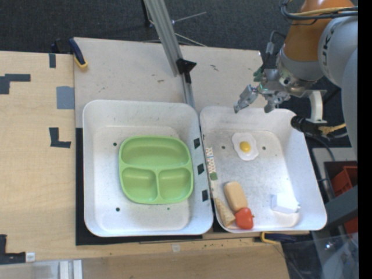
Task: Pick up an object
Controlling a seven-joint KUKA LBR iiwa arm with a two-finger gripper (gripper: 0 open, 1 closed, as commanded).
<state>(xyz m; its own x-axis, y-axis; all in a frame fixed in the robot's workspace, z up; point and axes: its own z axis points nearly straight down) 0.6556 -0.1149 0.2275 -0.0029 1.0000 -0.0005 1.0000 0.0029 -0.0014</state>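
Observation:
My gripper (256, 101) hangs open above the far edge of the right bin (302, 156), its two fingers spread with nothing between them. In that bin lie a fried egg toy (246, 146) near the middle, a tan bread roll (235, 195) and a red tomato (244, 218) at the near left, and a pale white piece (285, 204) at the near right. The egg is closest to the gripper, a little nearer the camera.
The left bin (96, 156) holds a green divided plate (156, 168). A slanted metal pole (165, 28) rises behind the bins. A narrow printed strip (211, 166) lies along the right bin's left wall. The arm's black cables (317, 128) hang over the right rim.

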